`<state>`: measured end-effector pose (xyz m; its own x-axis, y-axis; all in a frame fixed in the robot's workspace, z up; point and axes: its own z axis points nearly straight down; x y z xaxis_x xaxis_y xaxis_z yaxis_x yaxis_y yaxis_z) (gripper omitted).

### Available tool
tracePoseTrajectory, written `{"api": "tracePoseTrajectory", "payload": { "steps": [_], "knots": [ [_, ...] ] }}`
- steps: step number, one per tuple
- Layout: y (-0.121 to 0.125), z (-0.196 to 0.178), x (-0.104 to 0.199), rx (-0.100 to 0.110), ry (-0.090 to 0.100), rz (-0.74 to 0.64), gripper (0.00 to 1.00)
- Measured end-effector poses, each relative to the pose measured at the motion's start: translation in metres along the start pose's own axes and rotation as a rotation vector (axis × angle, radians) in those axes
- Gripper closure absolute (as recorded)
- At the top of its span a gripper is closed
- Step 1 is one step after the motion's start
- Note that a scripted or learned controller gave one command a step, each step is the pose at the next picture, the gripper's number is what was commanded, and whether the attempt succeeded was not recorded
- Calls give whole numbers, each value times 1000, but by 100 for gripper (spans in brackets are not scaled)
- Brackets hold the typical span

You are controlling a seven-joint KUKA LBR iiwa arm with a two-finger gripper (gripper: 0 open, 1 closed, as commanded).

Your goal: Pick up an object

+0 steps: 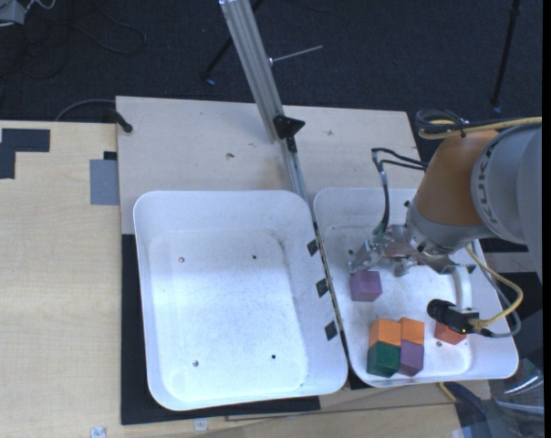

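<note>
The table (pixel 57 272) carries 2 shallow white bins side by side. The left bin (pixel 225 295) shows bare white floor with a few dark specks. The right bin (pixel 348 213) holds the blocks. The grey arm (pixel 494 185), with its orange band, reaches in from the right over the right bin. Its tool (pixel 378 255) hangs low just above the purple block (pixel 366 286) — whether it touches the block, and how wide it stands, I cannot tell from here. The purple block lies by itself near the bin's left wall. Closer to the front sits a tight cluster of 4 blocks (pixel 396 345) — orange, green and purple, touching. A small red-orange block (pixel 449 335) lies just right of the cluster.
</note>
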<state>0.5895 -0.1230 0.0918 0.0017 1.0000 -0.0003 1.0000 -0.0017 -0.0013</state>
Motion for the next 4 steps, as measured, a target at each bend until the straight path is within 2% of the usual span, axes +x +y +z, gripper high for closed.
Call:
{"api": "tracePoseTrajectory", "payload": {
  "steps": [1, 2, 3, 4],
  "knots": [
    [2, 0, 0, -2, 0, 2, 0],
    [-32, -1, 25, -5, -1, 4, 0],
    [-55, -1, 24, -7, -1, 0, 0],
    [1, 1, -33, -4, -3, 2, 0]
  ]
}}
